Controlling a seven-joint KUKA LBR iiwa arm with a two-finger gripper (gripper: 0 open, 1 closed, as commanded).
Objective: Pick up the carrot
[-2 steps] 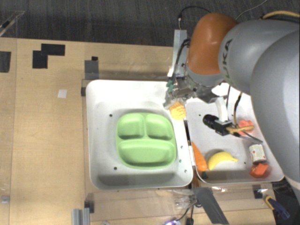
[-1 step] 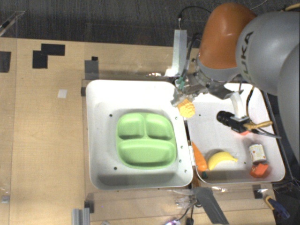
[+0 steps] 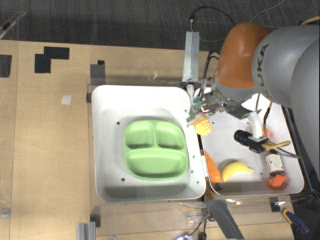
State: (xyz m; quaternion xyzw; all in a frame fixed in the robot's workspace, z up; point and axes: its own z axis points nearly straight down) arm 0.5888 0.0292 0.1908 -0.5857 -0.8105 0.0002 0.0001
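The carrot (image 3: 213,169) is orange and lies along the left wall of the right bin (image 3: 292,156), near its front corner, with its tip pointing toward the back. My gripper (image 3: 196,113) hangs over the rim between the two bins, toward their back, well behind the carrot. A small yellow ridged piece (image 3: 202,126) sits right below the gripper's tip; whether it is touched or held cannot be made out.
A banana (image 3: 237,170) lies just right of the carrot. A small white and brown can (image 3: 274,164) and a red-orange item (image 3: 276,182) sit at the right bin's front right. The left bin (image 3: 107,134) holds a green divided plate (image 3: 156,149).
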